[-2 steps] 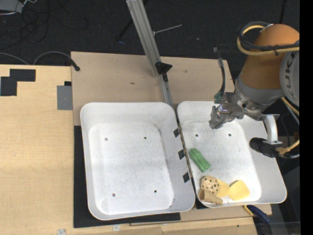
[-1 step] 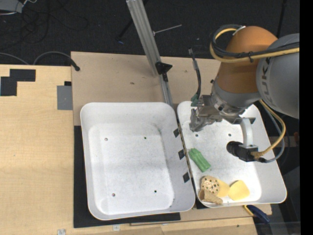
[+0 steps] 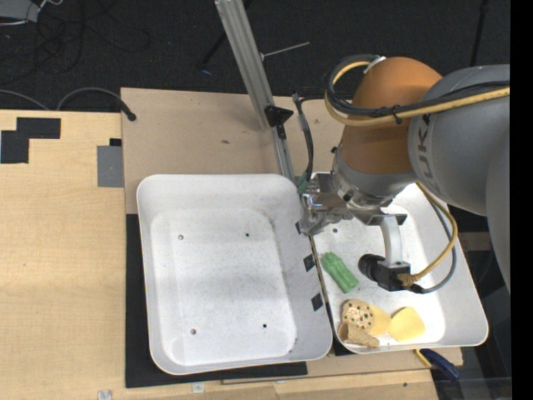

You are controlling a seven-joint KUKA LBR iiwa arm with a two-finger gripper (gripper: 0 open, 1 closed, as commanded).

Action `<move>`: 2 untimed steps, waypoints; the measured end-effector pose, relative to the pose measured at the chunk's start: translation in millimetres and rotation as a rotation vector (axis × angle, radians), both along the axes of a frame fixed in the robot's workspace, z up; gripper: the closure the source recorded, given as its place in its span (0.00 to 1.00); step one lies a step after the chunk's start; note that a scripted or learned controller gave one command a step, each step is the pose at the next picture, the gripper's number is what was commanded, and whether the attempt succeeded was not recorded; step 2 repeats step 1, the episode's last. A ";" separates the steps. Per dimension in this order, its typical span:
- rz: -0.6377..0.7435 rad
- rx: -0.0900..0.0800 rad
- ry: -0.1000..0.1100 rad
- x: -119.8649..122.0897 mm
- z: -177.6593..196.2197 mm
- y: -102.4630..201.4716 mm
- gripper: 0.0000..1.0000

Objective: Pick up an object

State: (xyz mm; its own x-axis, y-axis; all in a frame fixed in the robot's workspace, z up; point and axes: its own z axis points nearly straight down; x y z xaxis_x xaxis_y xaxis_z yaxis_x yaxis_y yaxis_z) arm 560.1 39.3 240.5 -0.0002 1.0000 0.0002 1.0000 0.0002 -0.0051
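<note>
In the right bin [image 3: 463, 319], a green oblong block [image 3: 340, 272] lies near the left wall. At the bin's front are a tan speckled piece [image 3: 359, 320] and a yellow rounded piece [image 3: 407, 325] side by side. My gripper [image 3: 317, 209] hangs low over the back left part of this bin, close to the wall between the two bins. It is just behind the green block and apart from it. The wrist and the orange band hide the back of the bin.
The left bin [image 3: 171, 192] stands next to the right one, sharing a narrow gap. A slanted aluminium rail [image 3: 250, 65] rises behind the bins, close to my wrist. Bare bench lies to the left.
</note>
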 end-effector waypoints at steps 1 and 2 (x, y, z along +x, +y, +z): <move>0.004 0.002 -0.001 -10.0 4.6 49.8 1.00; 0.004 0.002 -0.001 -10.0 4.6 49.8 1.00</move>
